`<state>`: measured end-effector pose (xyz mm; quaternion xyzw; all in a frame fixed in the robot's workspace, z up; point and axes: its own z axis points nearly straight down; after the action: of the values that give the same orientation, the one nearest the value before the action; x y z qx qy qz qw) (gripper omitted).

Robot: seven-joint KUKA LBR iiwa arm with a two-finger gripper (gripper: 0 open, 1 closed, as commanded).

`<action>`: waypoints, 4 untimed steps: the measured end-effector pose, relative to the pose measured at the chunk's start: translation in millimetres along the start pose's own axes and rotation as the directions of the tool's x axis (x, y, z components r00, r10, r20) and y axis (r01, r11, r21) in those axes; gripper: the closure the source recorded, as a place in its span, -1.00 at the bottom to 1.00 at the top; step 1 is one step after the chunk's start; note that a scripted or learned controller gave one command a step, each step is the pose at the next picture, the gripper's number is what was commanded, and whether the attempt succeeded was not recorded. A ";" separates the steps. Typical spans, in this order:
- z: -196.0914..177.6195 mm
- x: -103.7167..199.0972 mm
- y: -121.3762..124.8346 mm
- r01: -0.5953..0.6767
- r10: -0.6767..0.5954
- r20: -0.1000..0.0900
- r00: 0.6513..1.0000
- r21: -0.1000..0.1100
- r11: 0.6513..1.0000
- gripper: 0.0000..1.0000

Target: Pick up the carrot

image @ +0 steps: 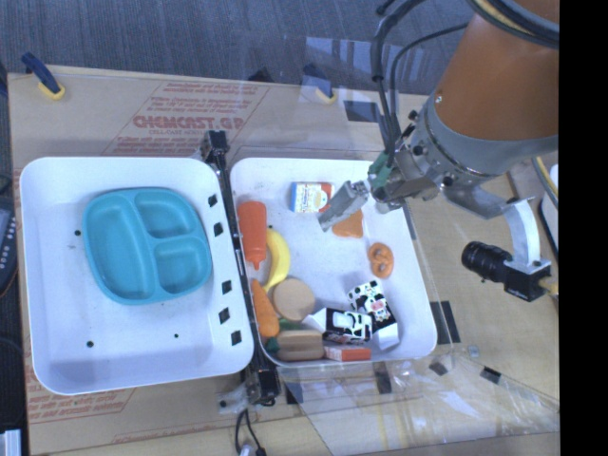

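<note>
While the grey arm with its orange band (503,55) is reaching in from the right, the gripper (344,204) is hanging over the upper part of the right bin (418,293), its grey fingers (340,207) pointing down and to the left; whether they are spread or closed is impossible to tell from this slant, and nothing is showing between them. Just beneath the fingertips an orange wedge-shaped piece (350,224) is lying on the bin floor, and a small white and orange carton (310,197) is sitting just to the left. A round orange piece (381,257) is resting near the bin's right wall. The carrot (265,310) is lying against the left wall of the same bin, low down, well apart from the gripper, beside a round tan item (294,298) and below a banana (277,257) and a tall orange-red bottle (252,232). Black-and-white patterned boxes (366,313) are crowding the lower right corner. A blue divided plate (148,244) is sitting in the left bin (47,350)
</note>
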<state>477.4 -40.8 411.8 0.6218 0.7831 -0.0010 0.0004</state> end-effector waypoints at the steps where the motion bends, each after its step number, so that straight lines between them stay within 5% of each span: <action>1: 61.2 21.4 34.3 0.157 -0.157 0.001 0.988 0.010 0.988 -1.00; 2: 33.5 19.4 12.9 0.389 -0.389 0.002 0.921 -0.001 0.921 -1.00; 3: 91.7 -17.7 43.4 0.582 -0.582 -0.005 0.813 0.003 0.813 -1.00; 4: 84.0 -70.7 88.5 0.673 -0.673 0.001 0.740 0.001 0.740 -1.00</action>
<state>579.5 -89.8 327.8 0.2974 0.9547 -0.0018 0.0005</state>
